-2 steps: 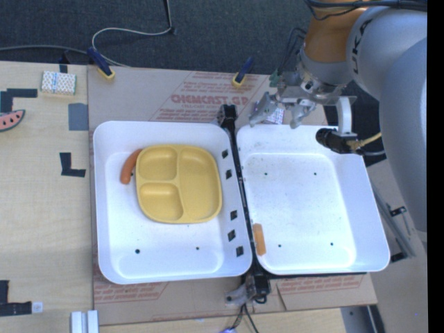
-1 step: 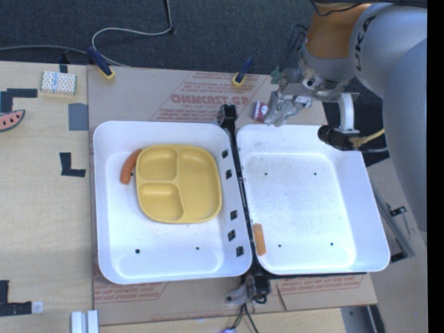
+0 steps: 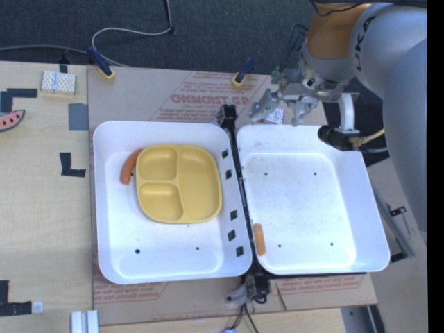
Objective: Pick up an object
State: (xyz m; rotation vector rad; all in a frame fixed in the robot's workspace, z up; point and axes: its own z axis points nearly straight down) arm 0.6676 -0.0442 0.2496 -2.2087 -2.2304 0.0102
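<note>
We hover our gripper [image 3: 283, 111], fingers spread wide and empty, above the right bin's [image 3: 361, 186] far rim; next we descend onto the carrot [image 3: 259, 239].

Orange sausage [image 3: 127, 166] partly behind yellow plate [image 3: 178, 184]

You look down from one fixed camera above the bench, tilted at a slant, far enough back to take in both white bins: the left bin [image 3: 111, 255] and the right bin [image 3: 361, 248] side by side. The arm [image 3: 395, 54] enters from your right.
</note>
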